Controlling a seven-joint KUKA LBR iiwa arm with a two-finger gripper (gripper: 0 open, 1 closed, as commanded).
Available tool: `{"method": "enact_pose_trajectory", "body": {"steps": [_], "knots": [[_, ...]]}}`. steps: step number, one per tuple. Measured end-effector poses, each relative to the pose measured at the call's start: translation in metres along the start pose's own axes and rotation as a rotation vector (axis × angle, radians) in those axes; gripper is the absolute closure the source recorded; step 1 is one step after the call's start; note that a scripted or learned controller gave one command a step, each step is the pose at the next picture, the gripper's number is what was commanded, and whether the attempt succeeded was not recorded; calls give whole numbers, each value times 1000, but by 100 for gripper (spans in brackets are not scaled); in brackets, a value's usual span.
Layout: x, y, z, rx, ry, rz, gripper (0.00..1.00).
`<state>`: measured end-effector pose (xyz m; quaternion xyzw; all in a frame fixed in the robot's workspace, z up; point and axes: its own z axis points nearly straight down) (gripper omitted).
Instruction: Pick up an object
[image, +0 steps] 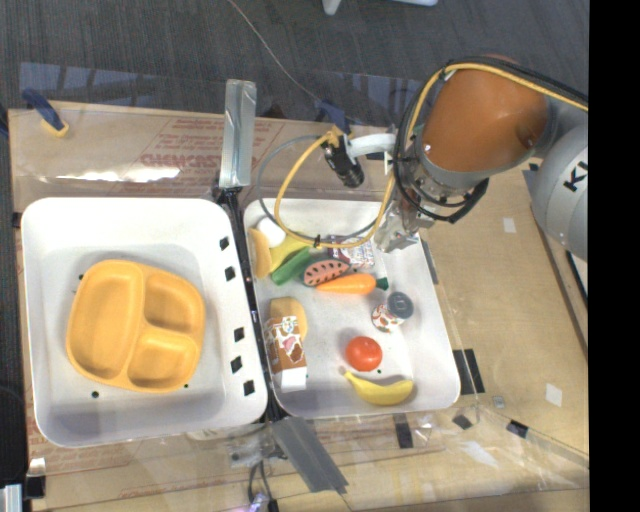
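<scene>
Little can be read here. On the grey arm casing (560, 185), up and to the right of the gripper (398, 238), stands a large dark letter "K", with the start of a second letter cut off at the picture's edge. On the clear plastic sheet (180, 145) over the cardboard, well to the left of the gripper and beyond the far rim of the left bin (40, 300), runs faint red print in several lines; the letters are too washed out to make out. The carton (286, 340) below and left of the gripper bears a printed label, too small to read.
</scene>
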<state>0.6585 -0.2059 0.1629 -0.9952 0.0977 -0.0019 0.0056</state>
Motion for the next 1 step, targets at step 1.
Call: {"method": "enact_pose_trajectory", "body": {"steps": [1], "knots": [[-1, 1, 11, -2, -6, 0, 100]]}}
